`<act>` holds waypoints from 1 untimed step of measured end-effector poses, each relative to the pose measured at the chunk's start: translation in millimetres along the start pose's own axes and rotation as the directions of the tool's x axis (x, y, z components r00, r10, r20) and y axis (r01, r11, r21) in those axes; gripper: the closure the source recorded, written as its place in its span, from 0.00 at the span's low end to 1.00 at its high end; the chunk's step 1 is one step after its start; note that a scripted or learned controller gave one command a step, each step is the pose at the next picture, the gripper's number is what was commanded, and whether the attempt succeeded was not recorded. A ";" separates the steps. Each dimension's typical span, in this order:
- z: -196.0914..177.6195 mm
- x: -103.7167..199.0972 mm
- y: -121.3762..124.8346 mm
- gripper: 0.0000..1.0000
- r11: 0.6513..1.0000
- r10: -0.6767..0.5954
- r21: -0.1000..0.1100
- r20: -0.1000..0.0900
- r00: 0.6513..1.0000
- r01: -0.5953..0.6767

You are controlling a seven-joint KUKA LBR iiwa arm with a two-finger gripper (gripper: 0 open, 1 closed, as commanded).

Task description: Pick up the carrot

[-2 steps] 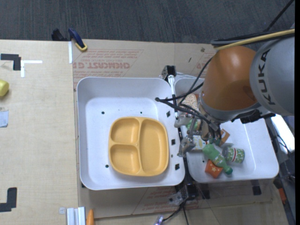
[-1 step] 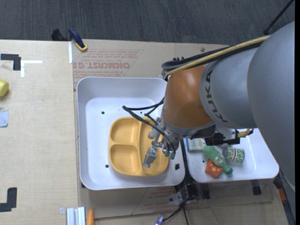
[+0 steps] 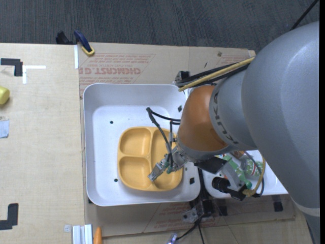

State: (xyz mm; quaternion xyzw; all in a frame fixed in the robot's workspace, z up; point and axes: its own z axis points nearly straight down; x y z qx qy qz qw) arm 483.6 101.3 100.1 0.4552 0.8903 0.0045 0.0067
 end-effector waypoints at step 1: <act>-7.7 0.1 1.1 1.00 1.000 -0.003 0.000 -0.002 1.000 0.003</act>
